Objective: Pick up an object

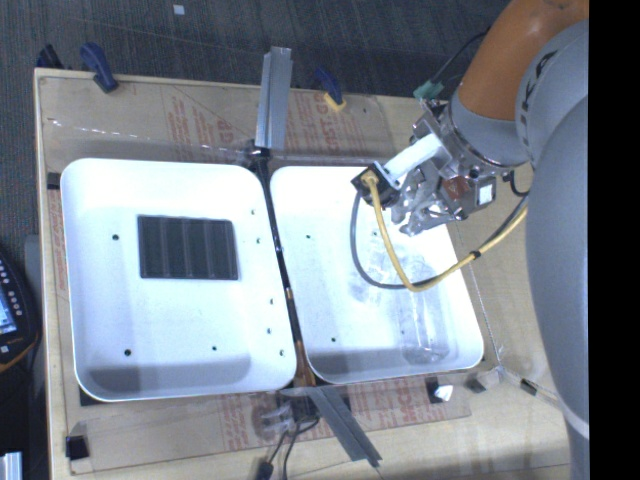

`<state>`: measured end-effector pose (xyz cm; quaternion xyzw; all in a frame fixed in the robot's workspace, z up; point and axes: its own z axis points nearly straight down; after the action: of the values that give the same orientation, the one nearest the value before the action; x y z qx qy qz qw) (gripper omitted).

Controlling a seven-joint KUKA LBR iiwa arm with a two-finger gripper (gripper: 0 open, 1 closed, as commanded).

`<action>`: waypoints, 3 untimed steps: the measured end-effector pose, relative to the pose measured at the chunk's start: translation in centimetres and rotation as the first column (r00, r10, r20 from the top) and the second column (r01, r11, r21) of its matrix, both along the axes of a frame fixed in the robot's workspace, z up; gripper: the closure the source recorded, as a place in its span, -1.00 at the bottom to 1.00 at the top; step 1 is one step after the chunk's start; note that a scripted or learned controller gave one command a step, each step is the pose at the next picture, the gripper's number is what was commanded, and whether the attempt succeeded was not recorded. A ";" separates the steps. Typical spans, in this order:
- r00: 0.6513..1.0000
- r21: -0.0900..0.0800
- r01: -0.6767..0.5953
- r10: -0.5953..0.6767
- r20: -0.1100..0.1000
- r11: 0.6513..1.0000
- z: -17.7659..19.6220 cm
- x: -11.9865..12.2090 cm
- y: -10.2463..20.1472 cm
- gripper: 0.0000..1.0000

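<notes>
Bench: I am looking down on a pale wooden bench top [60, 268] with faint red printing on it, carrying two shallow white bins side by side.
Landmark: I am taking the metal divider bar [272, 98] between the bins as my reference for every place below.
Left bin: the left bin [90, 198] is sitting to the left of the bar, and a dark ribbed rectangular pad [188, 247] is lying flat in its upper middle, apart from the walls.
Right bin: the right bin [320, 348] is sitting to the right of the bar; a clear, glassy object [420, 323] is lying toward its far lower corner, well away from the bar, hard for me to make out against the white.
Arm: the grey arm with its orange band [505, 38] is reaching in from the right, over the upper far part of the right bin.
Gripper: the gripper [418, 213] is hanging above the right bin, up from the clear object and not touching it; I cannot tell its state from here.
Cables: a yellow cable [395, 268] and a black one are looping down from the wrist over the bin floor.
Clamps: blue clamps [98, 66] are gripping the bench's top edge, on both sides of the bar.
Room: dark carpet-like floor [200, 8] is showing beyond the bench, above the bar.
</notes>
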<state>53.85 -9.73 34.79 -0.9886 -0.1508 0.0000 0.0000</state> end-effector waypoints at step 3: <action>0.999 0.002 -0.053 0.053 -0.003 0.999 -6.5 10.1 6.6 1.00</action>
<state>63.98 -3.12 28.28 -0.9842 -0.1769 0.0011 0.0013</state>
